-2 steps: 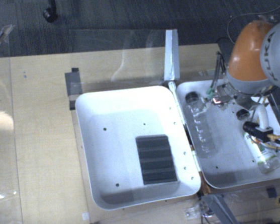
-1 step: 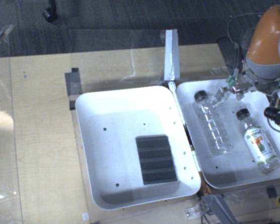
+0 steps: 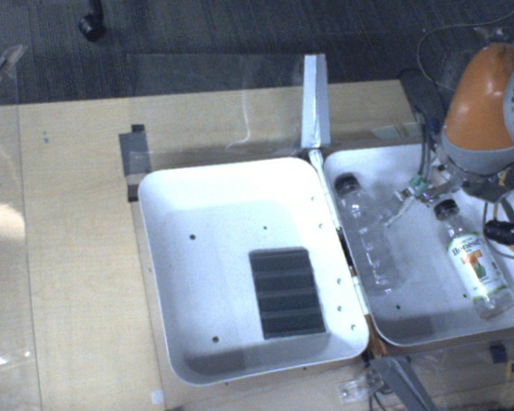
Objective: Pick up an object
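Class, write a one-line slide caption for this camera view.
Arm above the right bin, which holds two clear bottles; a dark ridged block lies in the left bin.

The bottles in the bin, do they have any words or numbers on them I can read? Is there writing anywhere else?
Labelled bottle in the right bin: a white label with green lettering at its top and an orange patch below; too small and blurred to read.
Clear bottle in the same bin: no label or writing that I can make out.
Dark ribbed block in the left bin: no writing.
So nothing here can be quoted.
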Tool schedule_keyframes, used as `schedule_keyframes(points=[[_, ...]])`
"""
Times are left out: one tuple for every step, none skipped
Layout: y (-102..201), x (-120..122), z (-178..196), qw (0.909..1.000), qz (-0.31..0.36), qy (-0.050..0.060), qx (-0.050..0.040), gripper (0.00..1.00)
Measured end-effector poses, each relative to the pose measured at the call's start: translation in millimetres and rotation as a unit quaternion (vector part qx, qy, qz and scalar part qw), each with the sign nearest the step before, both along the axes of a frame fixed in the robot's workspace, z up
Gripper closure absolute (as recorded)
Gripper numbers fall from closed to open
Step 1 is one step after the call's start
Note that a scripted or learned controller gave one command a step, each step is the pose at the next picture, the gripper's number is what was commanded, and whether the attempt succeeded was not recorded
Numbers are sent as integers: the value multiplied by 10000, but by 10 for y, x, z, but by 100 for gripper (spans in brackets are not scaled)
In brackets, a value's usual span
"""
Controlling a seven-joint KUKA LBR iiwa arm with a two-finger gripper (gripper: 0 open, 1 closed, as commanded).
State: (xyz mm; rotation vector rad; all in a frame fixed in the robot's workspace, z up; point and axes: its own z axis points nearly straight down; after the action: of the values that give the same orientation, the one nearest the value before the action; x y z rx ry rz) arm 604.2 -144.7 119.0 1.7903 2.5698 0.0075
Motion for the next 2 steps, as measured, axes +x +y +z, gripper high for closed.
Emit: schedule_keyframes(points=[[-45,-494,344,9970,769,22,0,0],[-258,-254,310,9934,1143,12,-9,0]])
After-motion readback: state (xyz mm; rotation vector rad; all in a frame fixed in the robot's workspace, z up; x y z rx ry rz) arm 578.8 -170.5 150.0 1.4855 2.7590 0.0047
